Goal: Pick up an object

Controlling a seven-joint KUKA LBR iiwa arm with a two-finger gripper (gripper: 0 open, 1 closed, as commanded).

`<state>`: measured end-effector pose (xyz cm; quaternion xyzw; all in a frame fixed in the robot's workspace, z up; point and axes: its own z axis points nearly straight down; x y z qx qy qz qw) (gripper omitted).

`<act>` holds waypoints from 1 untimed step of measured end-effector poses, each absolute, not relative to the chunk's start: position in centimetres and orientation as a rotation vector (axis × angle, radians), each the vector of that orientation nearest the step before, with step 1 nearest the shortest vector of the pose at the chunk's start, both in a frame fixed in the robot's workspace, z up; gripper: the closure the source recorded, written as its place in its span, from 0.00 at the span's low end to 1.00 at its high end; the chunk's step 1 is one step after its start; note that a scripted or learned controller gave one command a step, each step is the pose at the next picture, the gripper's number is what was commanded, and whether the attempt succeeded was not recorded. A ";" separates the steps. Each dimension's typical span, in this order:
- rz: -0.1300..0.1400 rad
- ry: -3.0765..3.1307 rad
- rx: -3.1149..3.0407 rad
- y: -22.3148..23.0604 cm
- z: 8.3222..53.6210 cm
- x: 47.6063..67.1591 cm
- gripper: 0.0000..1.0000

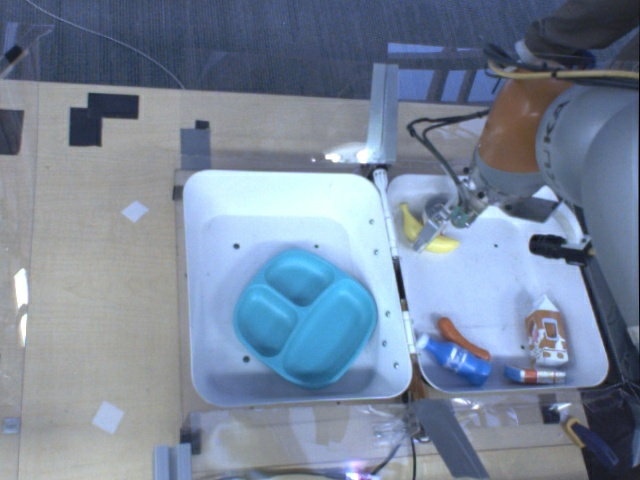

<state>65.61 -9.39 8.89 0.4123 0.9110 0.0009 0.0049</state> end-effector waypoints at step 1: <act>0.005 2.855 1.275 -9.2 10.2 65.8 1.00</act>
